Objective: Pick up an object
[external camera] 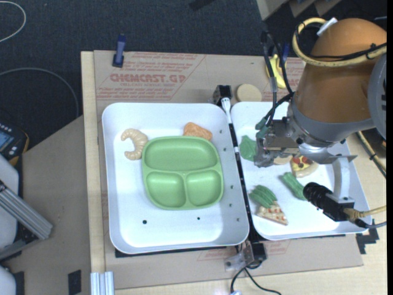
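Firstly, left bin (pixel 116 165): it held a green divided plate (pixel 182 171), with a toy croissant (pixel 134 143) just beside the plate's upper-left edge and an orange-brown toy (pixel 196 131) at its top rim, all well apart from the end effector.
Divider side: a green leaf toy (pixel 247 146), the likeliest target, lay in the right bin (pixel 307 232) just beside the shared wall; a grasp there risked catching the wall or shoving the leaf against it.
End effector (pixel 270 152): it hung low just right of the leaf; whether it was released or clenched could not be told, and nothing showed in it.
Crowding: a pale toy (pixel 284 159) and a pizza piece (pixel 301 163) lay partly hidden beneath, so either could have been knocked aside.
Front of the right bin: a green vegetable (pixel 264 194), a pizza slice (pixel 272 214) and a green pod (pixel 293 184) looked flat and likely to slip.
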`<state>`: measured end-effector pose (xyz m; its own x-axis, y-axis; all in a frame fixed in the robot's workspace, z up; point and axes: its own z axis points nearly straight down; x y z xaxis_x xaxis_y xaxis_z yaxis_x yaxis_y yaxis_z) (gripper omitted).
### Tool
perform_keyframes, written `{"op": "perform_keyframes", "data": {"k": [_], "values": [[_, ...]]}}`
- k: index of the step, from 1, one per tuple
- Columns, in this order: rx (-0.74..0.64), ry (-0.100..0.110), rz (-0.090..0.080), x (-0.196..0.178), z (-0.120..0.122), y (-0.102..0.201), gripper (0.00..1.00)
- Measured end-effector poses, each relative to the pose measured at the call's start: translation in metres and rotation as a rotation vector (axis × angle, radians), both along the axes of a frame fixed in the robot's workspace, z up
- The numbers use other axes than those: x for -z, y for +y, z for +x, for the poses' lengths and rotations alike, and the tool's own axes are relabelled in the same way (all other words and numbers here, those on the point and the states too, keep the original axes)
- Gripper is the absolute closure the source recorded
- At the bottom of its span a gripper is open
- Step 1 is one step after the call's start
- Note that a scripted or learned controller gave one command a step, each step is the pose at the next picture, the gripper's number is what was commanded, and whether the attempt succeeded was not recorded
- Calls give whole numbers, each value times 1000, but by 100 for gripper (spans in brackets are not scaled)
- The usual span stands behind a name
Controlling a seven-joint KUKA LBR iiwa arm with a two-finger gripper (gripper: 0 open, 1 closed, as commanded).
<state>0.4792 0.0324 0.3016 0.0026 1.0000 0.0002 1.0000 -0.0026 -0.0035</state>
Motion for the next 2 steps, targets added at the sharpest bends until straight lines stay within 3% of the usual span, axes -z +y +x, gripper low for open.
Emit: {"op": "perform_keyframes", "data": {"k": [1,2], "values": [[-4,2,1,27,0,20,100],[-7,-7,1,-4,0,52,100]]}}
